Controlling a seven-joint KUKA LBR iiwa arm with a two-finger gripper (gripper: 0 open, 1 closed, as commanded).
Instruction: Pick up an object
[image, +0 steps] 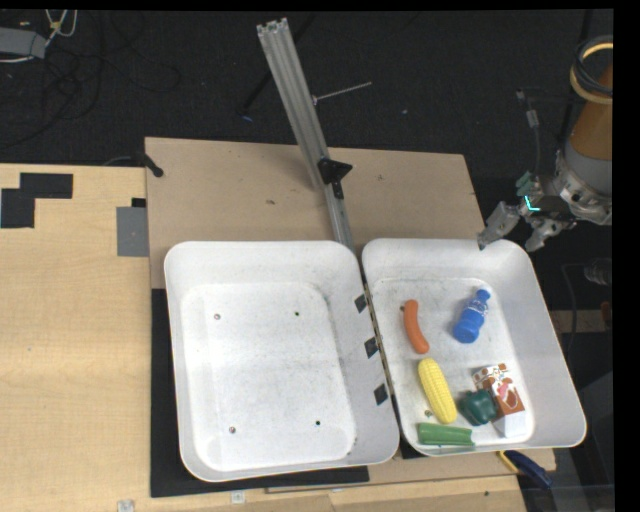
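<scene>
The claw (518, 232) is found at the arm's end, above the far right corner of the right bin (545, 300), near its rim. Two dark fingers (493, 226) are seen spread well apart, one toward the left, the other toward the right. Nothing is seen between them, and no contact with any object can be made out; whether a fingertip touches the bin rim cannot be told.

All objects are recorded in the right bin, nearer the camera than the claw. A blue bottle (471, 317) lies closest, just below and slightly left of the claw. An orange sausage-shaped piece (415, 326) lies further left, beside the bin's inner wall. A yellow corn cob (436, 389) is noted below that. A dark green object (478, 407) lies just right of the cob's lower end, touching a small red and white carton (500, 392). A green stick-like piece (444, 434) lies farthest from the claw, along the near wall.

The left bin (190, 300) stands well to the claw's left.
</scene>
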